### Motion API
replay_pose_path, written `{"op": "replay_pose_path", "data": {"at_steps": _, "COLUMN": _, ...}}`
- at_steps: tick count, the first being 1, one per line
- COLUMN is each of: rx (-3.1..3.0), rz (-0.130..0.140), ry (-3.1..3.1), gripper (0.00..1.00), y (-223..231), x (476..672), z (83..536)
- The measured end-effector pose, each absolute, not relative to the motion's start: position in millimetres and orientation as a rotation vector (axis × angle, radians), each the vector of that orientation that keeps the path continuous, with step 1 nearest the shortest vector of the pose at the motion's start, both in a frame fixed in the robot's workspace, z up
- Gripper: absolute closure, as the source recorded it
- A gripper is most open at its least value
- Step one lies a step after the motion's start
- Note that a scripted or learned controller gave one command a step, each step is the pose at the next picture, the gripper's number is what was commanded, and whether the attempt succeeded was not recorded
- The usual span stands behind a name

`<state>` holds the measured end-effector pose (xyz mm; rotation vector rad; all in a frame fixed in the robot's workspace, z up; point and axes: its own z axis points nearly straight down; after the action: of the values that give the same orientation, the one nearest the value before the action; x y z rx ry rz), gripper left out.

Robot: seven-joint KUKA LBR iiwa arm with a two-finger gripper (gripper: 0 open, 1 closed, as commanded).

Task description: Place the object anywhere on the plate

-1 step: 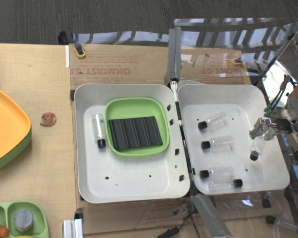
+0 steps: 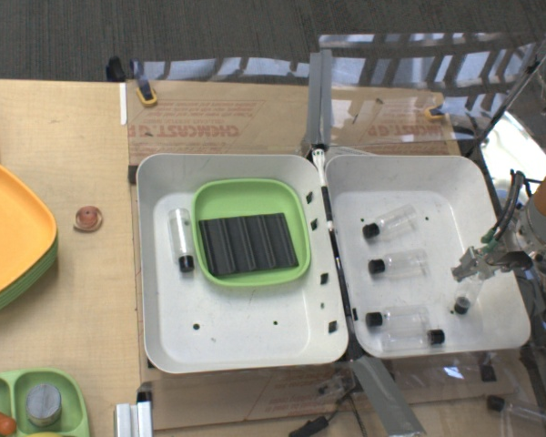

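Step in hand: pick phase, judged from the layout. My end effector (image 2: pixel 470 271) is hovering at the right side of the right bin (image 2: pixel 437 198), well apart from the green plate (image 2: pixel 250 188), which is sitting in the left bin (image 2: pixel 237 326).

End effector state: I cannot tell whether it is wide, narrow or holding anything; it is too small and cluttered at this slant.

Task's thing: I am taking the clear vial (image 2: pixel 466 293) directly below the end effector as the likely object. It is pointing its black cap down toward the bin's near edge. I cannot tell whether it is touching the end effector or merely lying beneath it.

Other candidates: three more capped vials (image 2: pixel 399 264) are lying in the middle of the right bin, apart from one another. One lone vial (image 2: pixel 179 235) is lying just beside the plate's left rim, not on it.

Next move, as I am judging it: confirming a grasp, lifting clear of the bin wall, crossing the divider between the bins and releasing over the plate. A dark ribbed insert (image 2: pixel 247 244) is covering most of the plate, so a round vial may be rolling along its grooves.

Surroundings: the bins are resting on cardboard (image 2: pixel 218 130) beside a wooden desk (image 2: pixel 55 135). Orange plates (image 2: pixel 9 235) are stacked at the left edge. Dark carpet (image 2: pixel 255 16) is lying beyond.
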<state>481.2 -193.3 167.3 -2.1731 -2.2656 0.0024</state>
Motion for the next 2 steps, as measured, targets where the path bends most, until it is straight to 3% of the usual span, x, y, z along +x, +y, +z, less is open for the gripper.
{"op": "replay_pose_path", "data": {"at_steps": 1, "rx": -1.97, "rz": 0.002, "ry": -2.446, "gripper": 1.0, "y": -222.1, "x": 477.4, "z": 174.3}}
{"op": "replay_pose_path", "data": {"at_steps": 2, "rx": -1.692, "rz": 0.0, "ry": -2.649, "gripper": 1.0, "y": -222.3, "x": 478.5, "z": 198.9}}
